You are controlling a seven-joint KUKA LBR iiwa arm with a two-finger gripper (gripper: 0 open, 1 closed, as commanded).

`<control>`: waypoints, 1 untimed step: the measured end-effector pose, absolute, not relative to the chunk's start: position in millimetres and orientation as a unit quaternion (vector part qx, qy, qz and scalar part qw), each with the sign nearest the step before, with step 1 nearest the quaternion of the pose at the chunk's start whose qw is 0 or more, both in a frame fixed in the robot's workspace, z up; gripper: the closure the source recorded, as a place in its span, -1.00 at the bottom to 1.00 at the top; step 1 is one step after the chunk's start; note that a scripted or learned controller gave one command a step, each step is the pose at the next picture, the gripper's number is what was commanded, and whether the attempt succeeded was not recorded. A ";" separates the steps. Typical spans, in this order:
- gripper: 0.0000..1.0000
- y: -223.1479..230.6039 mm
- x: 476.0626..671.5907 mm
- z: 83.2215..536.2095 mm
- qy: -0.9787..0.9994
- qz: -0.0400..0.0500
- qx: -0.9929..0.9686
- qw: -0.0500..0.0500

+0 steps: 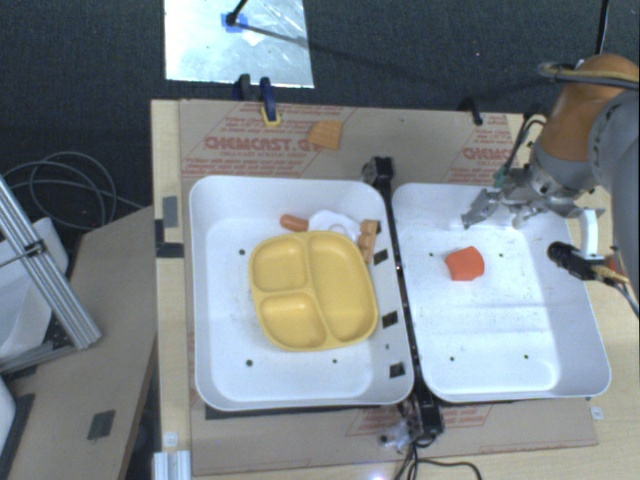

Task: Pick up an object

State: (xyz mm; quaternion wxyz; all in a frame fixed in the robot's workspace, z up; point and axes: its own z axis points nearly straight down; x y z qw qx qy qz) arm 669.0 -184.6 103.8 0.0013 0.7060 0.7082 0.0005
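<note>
Hovering over the right shallow white plastic bin (560, 368), the end effector (490, 208) sits near its back edge, holding nothing; I can't tell its opening from this angle. Likely target: small orange block (464, 264), lying loose near the bin's middle, apart from the end effector. Yellow divided plastic tray (310, 290) fills the left bin (225, 368), so less grab room there.

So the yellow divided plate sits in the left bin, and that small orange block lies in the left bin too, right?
Not quite. The yellow divided plate does sit in the left bin, but the small orange block lies in the right bin, on its white floor below the gripper. The camera view shows the block on the far side of the divider from the plate.
</note>
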 end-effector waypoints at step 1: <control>-1.00 -143.8 620.0 83.0 0.708 -0.001 0.706 -0.002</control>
